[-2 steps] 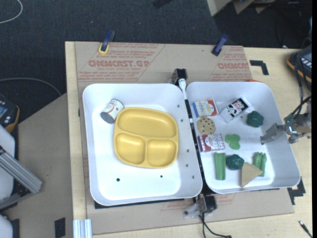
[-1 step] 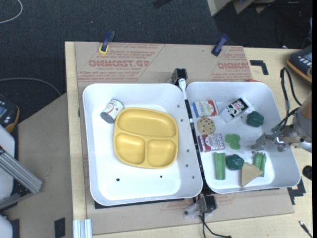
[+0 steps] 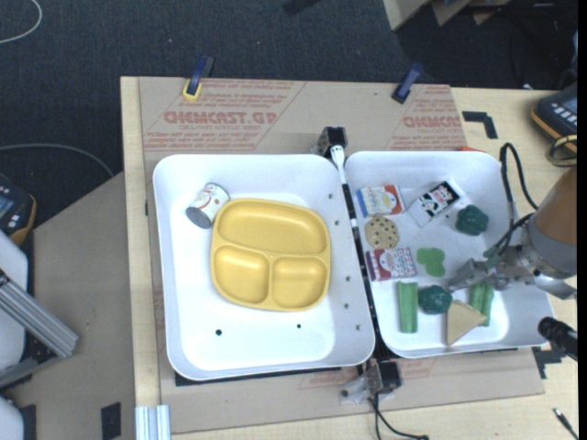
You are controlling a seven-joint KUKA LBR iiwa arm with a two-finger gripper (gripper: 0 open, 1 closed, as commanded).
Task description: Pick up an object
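Presently, the tool [image 3: 479, 278] is poised above crowded green pieces [image 3: 481, 299]; its grip state cannot be told; a neighbouring wedge [image 3: 463, 320] may be displaced.

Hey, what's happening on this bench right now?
A robot arm reaches in from the right, its gripper low over the right bin, among small toy foods near a green stick and a tan wedge. Nothing is visibly held. The left bin holds a yellow divided plate and a small cup on its side.
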